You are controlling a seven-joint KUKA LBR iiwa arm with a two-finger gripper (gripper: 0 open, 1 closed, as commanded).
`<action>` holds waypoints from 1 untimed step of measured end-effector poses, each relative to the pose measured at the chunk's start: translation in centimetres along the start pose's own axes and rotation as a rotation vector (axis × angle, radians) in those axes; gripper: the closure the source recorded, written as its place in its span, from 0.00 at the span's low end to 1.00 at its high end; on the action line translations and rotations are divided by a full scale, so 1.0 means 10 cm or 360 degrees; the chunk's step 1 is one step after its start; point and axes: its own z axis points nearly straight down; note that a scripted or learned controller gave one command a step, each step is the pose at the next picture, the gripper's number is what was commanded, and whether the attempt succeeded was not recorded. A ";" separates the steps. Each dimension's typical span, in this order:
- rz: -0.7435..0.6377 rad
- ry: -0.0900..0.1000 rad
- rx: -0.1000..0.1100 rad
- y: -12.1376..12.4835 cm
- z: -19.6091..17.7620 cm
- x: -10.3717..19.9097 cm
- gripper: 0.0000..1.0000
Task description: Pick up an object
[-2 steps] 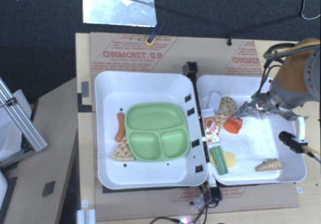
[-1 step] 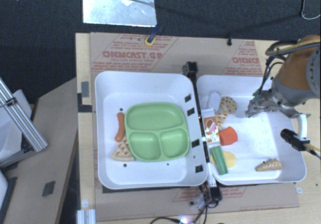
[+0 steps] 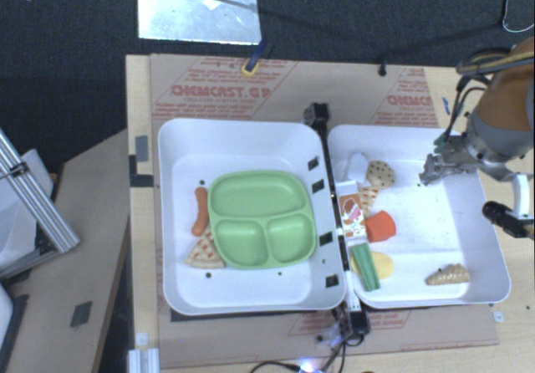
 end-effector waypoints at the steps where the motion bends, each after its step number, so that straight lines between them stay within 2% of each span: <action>1: -0.0003 0.0000 -0.0001 0.10 -0.49 0.04 1.00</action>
